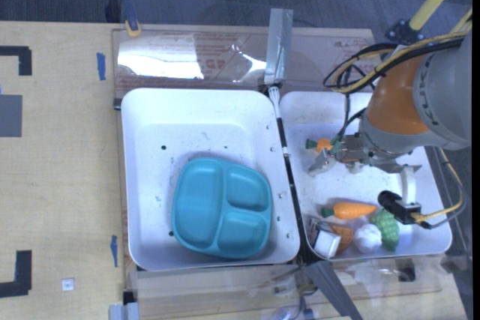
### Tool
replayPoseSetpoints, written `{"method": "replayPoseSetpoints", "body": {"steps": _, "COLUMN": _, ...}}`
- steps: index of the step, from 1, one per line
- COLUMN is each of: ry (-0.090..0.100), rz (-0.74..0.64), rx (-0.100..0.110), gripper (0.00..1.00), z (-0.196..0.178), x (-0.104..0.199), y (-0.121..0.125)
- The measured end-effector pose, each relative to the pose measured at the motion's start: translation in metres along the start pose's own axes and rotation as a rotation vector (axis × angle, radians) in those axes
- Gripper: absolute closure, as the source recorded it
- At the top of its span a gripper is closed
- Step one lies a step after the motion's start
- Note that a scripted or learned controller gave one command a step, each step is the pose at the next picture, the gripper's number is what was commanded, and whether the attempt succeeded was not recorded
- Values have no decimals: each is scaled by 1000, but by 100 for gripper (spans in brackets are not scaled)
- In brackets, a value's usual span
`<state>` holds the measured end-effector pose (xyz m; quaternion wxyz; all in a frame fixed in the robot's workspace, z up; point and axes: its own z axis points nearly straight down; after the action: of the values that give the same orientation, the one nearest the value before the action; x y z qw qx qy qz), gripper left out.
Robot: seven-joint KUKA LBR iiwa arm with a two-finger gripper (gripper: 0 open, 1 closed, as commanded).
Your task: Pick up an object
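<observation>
1. Using the teal divided plate (223,206) as my reference point. It's lying in the left bin (150,116), toward that bin's near side, three compartments facing up.

2. The right bin (300,112) sits just beside the plate's bin, with the two rims touching along the middle. All the small stuff is in there.

3. The arm (420,97) comes in from the far side of the right bin, away from the plate, with the orange band sitting over the bin's back half.

4. The pincer (321,156) is down inside the right bin, pointing back toward the plate. There's a bit of orange and green right at its tip, but it's too small for me to say what that is. I honestly can't tell how the pincer is set, and I can't see anything clearly gripped in it.

5. The pickable objects are bunched in the near corner of the right bin, on the side away from the plate: a toy carrot (352,210) lying flat, a green leafy toy (387,229) just past it, and a white roundish thing (367,237) touching the green one.

6. Closer to the plate in that same cluster there's a small white cup-like item (325,243) by the bin's inner wall.

7. The pincer is well apart from that cluster, further back in the bin.

8. The wooden counter (52,183) stretches out on the plate's other side
</observation>
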<state>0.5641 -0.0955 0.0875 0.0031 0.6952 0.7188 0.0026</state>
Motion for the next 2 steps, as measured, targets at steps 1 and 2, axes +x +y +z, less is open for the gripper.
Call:
{"method": "replayPoseSetpoints", "body": {"steps": 1, "ry": -1, "rz": -174, "rx": 2, "gripper": 0, "z": 1, "x": -5, "y": 58}}
{"method": "replayPoseSetpoints", "body": {"steps": 2, "ry": 1, "rz": -227, "rx": 8, "gripper": 0, "z": 2, "x": -9, "y": 90}}
